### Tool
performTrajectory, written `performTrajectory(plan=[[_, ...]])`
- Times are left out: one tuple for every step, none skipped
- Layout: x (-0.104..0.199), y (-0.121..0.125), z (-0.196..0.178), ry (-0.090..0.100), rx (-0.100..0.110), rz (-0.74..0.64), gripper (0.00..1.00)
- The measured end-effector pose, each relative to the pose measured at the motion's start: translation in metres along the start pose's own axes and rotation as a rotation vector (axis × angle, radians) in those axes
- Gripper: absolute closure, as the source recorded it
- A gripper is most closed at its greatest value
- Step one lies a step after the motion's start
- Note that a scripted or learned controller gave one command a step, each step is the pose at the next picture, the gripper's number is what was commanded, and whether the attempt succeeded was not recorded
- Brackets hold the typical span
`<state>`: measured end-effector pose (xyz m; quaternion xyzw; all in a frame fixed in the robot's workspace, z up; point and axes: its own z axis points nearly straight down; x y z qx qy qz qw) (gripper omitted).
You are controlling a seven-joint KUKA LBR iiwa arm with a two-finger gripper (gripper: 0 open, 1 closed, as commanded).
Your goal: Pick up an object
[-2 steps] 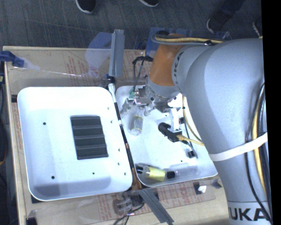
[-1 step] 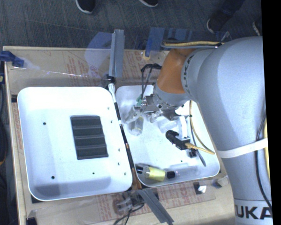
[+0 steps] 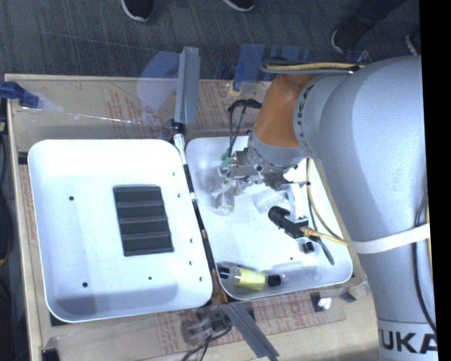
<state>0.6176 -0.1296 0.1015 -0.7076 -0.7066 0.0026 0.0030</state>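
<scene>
My gripper (image 3: 224,189) reaches down into the upper left part of the right bin (image 3: 209,150), close to the wall it shares with the left bin. The grey arm with its orange band covers the right side of that bin. A yellow and black cylinder (image 3: 249,276) lies along the right bin's front wall, well clear of the gripper. A clear, pale item (image 3: 296,269) lies just right of it. A dark ribbed rectangular block (image 3: 143,219) lies flat in the middle of the left bin (image 3: 59,169).
A metal bar (image 3: 186,87) stands behind the seam between the bins. Clamps and brackets (image 3: 218,323) sit on the wooden bench in front of the bins. Shoes (image 3: 137,3) show on the floor beyond the bench.
</scene>
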Motion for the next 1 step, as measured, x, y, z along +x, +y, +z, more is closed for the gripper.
performTrajectory(plan=[[0.0669, 0.0235, -0.1394, -0.001, -0.007, -0.111, 1.0]])
